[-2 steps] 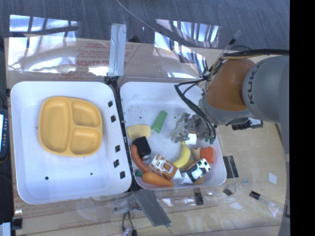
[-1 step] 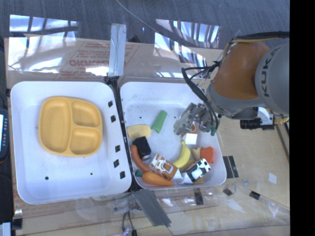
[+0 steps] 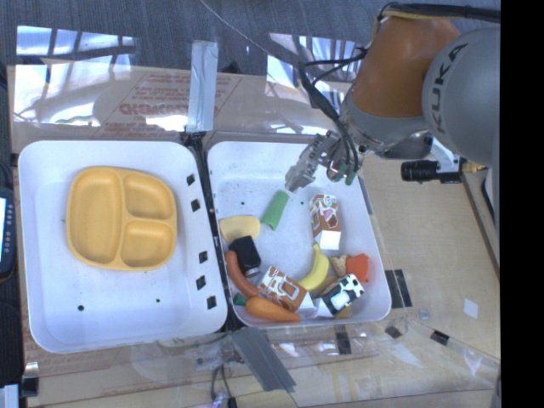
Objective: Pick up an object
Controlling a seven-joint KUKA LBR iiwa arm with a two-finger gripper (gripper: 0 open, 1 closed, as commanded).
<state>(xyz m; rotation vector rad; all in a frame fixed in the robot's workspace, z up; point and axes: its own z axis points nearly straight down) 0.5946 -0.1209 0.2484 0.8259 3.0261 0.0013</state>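
Gripper (image 3: 299, 177) hangs over right bin (image 3: 223, 161), holding nothing; finger spread unreadable. Green block (image 3: 275, 209) lies just below-left of it, long axis slanting toward the tips.

The grey metal robot arm (image 3: 463, 75) carries the dark letters "KUKA"; red print on the brown cardboard sheet (image 3: 153, 100) is not readable.
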